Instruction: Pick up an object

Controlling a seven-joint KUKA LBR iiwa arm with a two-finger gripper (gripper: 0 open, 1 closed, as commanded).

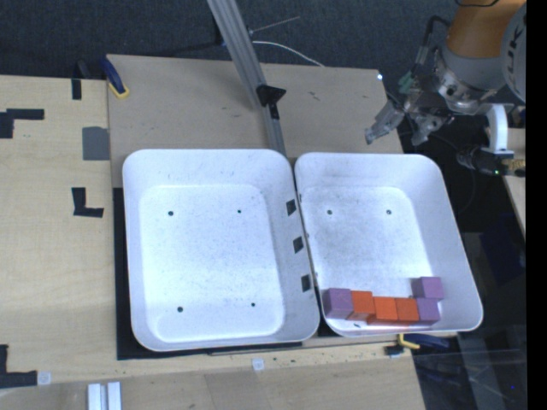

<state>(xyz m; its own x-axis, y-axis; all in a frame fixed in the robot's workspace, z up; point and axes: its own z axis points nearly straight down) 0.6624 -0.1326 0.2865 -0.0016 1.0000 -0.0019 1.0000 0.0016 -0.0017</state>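
Nearest the camera, along the front wall of the right bin, a row of small blocks lies packed together. A purple block sits at the left end, then an orange block and a second orange block touching it. At the right end a purple block sits against the bin's corner, with one more purple block just behind it. The blocks look like plain matte cubes, and no writing can be read on them. The rest of the right bin's floor is white with dark speckling.

The left bin touches the right one along their shared rims, and its floor shows only speckles and four small dark dots. A blue-and-yellow clamp grips the worktop edge just in front of the right bin.

Beyond the bins, a slanted metal rail crosses the worktop, and black tape marks lie on the left.

Farthest back, the gripper hangs above the worktop past the right bin's far right corner, well apart from the blocks. Whether its fingers are spread or closed cannot be told; nothing is seen between them.
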